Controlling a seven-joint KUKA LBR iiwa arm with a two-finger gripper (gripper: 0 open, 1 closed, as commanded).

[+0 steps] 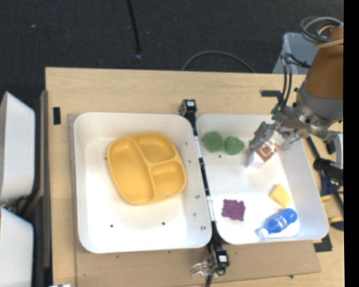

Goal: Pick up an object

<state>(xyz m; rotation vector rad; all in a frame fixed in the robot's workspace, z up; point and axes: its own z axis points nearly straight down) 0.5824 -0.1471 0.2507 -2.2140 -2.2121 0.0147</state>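
Note:
In the right bin (299, 178), my gripper (264, 150) hangs over the upper middle, reaching in from the right. A small orange and white block (267, 153) sits between its two grey fingers (253, 153), and the gripper is shut on it. Left of the gripper lie two green balls (213, 141) (233, 145), side by side and close to its left finger. A purple knobbly piece (233, 209) lies near the bin's front left. A yellow wedge (280, 194) and a blue bottle (279, 222) lie at the front right.
The left bin (90, 220) holds a yellow divided plate (146, 167). A ridge with clamps (201, 178) separates the two bins. The wooden bench (107, 88) surrounds them, and white boxes (15, 148) stand at the far left.

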